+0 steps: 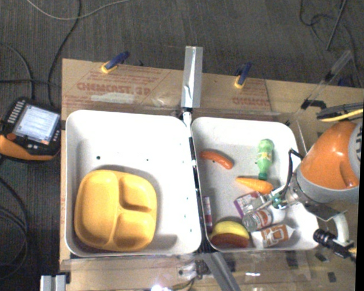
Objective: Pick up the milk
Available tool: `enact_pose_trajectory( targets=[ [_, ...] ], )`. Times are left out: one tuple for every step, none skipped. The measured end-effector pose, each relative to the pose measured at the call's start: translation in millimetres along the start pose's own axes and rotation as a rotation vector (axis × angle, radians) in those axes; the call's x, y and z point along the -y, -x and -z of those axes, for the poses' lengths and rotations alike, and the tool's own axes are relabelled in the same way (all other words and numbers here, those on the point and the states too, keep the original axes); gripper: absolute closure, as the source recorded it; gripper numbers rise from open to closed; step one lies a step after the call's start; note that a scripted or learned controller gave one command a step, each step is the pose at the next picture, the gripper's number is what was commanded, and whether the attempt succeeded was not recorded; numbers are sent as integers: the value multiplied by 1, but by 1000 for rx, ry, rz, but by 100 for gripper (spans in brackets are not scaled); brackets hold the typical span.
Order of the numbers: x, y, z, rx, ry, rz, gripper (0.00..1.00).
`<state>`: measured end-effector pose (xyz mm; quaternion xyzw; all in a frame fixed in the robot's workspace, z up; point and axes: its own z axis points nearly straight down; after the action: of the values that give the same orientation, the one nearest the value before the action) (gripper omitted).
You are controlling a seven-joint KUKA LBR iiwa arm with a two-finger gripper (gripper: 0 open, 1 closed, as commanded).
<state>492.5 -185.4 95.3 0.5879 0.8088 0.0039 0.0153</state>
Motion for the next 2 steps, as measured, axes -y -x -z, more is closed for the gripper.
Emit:
enact_pose_trajectory(
  targets=[
    [-71, 35, 91, -16, -27, -140, 0],
    [-1, -5, 21, -16, -12, 63, 0]
  ],
)
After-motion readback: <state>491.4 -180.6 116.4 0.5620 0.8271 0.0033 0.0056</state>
